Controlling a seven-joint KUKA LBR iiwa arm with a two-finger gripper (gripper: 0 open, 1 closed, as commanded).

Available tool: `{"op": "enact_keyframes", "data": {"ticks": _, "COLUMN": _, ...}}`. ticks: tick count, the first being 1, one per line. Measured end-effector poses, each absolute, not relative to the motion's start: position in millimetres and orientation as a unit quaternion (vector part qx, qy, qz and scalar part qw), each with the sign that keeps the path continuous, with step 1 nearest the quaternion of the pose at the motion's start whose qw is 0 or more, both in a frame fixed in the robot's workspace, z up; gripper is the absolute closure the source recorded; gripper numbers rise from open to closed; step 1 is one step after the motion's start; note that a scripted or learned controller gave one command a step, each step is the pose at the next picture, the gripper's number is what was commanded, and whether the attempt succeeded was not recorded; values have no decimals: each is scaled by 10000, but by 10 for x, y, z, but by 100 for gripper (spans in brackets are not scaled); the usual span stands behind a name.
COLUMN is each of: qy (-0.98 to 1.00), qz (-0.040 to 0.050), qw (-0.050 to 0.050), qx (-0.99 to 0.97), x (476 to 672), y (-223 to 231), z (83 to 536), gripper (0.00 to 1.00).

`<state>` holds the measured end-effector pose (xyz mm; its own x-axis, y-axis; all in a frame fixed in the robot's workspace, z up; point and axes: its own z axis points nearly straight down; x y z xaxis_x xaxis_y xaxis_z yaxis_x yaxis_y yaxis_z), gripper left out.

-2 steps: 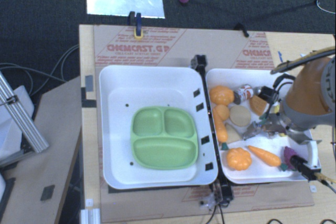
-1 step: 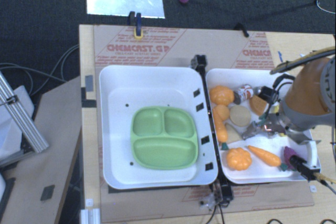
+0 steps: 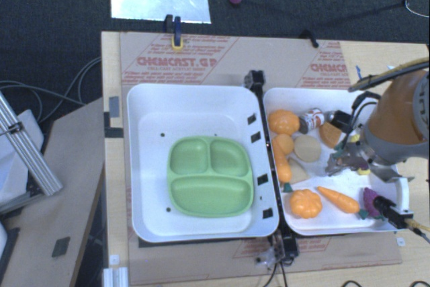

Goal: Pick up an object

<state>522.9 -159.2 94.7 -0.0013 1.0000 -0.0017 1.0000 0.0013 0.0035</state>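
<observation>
The right bin (image 3: 295,99) holds several toy foods: an orange (image 3: 283,121), a small can (image 3: 312,119), a brown bread-like piece (image 3: 329,135), a beige round piece (image 3: 308,148), an orange pumpkin (image 3: 304,203), a carrot (image 3: 339,199) and a purple eggplant (image 3: 371,198). My gripper (image 3: 344,162) hangs low over the middle right of this bin. It is just right of the beige piece and above the carrot. Nothing shows in its grasp. The arm's orange band and grey wrist (image 3: 396,124) cover the bin's right side.
The left bin (image 3: 151,104) bears a green divided plate (image 3: 210,175). Two more orange pieces (image 3: 282,144) lie along the right bin's left wall. A black hinge strip (image 3: 263,138) runs between the bins. A blue and yellow clamp (image 3: 176,32) sits behind them.
</observation>
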Motion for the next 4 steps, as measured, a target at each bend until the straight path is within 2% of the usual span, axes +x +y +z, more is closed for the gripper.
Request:
{"op": "enact_keyframes", "data": {"ticks": 2, "qy": 7090, "qz": 18, "qw": 33, "qx": 7052, "x": 5259, "y": -1522, "z": 2202, "gripper": 100}}
{"op": "enact_keyframes", "data": {"ticks": 3, "qy": 7088, "qz": 4, "qw": 10, "qx": 7054, "x": 5270, "y": -1522, "z": 2238, "gripper": 100}}
{"op": "enact_keyframes", "data": {"ticks": 4, "qy": 7104, "qz": 5, "qw": -11, "qx": 7038, "x": 5204, "y": -986, "z": 2130, "gripper": 100}}
